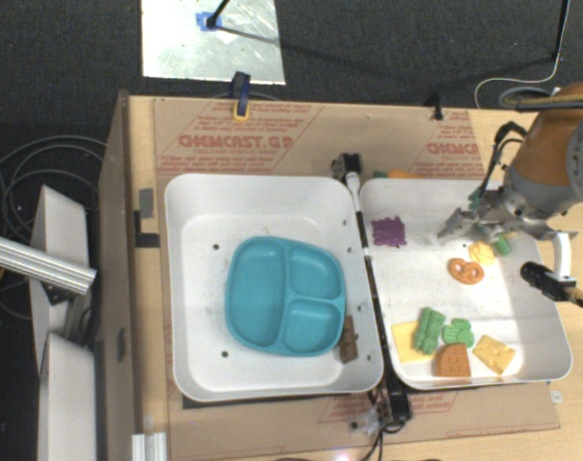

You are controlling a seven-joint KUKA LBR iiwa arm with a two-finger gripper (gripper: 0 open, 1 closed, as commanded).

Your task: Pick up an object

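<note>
The arm reaches in from the right, and its gripper point(478, 221) hangs low over the far part of the right bin point(541, 368). How far the jaws stand open cannot be told from this slant, and nothing can be seen held between them. Just beside the gripper lies a small yellow piece point(481, 253), and near it an orange pretzel point(466, 272). A purple grape cluster point(388, 230) sits at the bin's far left. Toward the near edge lie a yellow slab point(404, 337), a green piece point(428, 329) partly on it, a smaller green piece point(457, 332), a brown toast-like piece point(452, 361) and a cheese wedge point(494, 353). The left bin point(205, 209) holds a teal divided plate point(284, 296).
</note>
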